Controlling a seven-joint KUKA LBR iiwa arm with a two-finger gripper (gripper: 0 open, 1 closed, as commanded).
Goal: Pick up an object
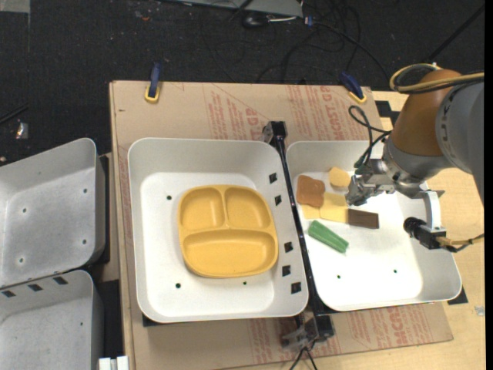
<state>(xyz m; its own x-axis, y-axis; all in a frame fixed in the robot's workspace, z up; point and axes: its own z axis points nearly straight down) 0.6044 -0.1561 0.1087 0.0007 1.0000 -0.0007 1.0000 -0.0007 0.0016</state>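
In the right bin [400,287] lie several small objects: a brown square piece [310,190], a pale yellow round piece [339,177], a pale yellow flat piece [333,209], a dark brown bar [363,219] and a green block [328,236]. My gripper [360,192] hangs low over the cluster, between the round yellow piece and the dark bar, just above the flat yellow piece. The arm's grey and orange wrist [424,129] reaches in from the right.
The left bin [154,284] holds a yellow divided plate [228,230]. A black divider [291,214] runs between the bins. Grey metal trays [46,206] lie at the far left. Cables trail by the right bin's far side.
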